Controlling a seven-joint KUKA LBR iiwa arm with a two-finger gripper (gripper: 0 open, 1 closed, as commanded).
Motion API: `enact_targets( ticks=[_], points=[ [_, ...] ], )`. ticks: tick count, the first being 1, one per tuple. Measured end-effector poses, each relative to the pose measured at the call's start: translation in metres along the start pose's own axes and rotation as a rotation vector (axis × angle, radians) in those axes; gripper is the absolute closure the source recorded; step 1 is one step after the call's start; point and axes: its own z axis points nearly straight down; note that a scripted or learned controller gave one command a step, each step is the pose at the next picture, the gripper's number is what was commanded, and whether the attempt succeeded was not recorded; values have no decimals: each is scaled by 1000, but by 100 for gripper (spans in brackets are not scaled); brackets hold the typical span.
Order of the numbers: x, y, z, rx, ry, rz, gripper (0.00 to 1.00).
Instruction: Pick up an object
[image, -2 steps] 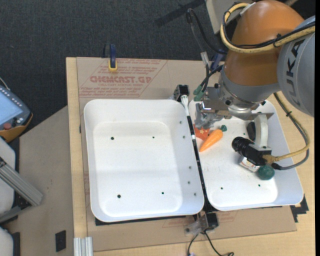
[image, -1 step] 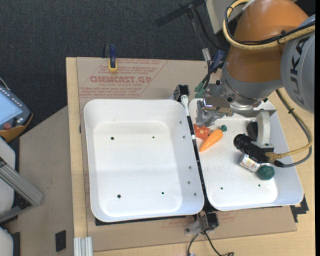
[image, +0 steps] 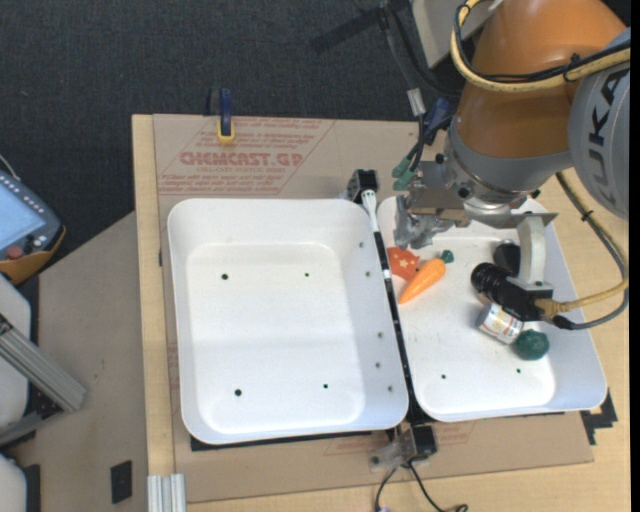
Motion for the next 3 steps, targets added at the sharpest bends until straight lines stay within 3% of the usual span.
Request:
enact_targets(
  ticks=[1,2,3],
  points=[
    [0,1,-10,-2,-1,-1,100],
    [65,-26,-9,9,2,-1,100],
    [119,-56,-92,-2,6,-4,100]
  ],
)
